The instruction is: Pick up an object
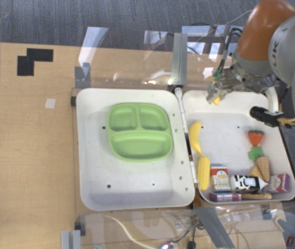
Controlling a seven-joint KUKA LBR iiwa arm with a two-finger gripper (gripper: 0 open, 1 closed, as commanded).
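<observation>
Two shallow white bins sit side by side on the wooden bench. In the left bin, a green sectioned plastic tray lies centred. At the right bin's far edge, the gripper pinches a small yellow object. A yellow banana lies along that bin's left edge, a corn cob below it.

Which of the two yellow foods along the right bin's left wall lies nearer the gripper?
The banana: it lies farther up the wall, toward the gripper, while the corn cob sits below it, nearer the boxes.
</observation>
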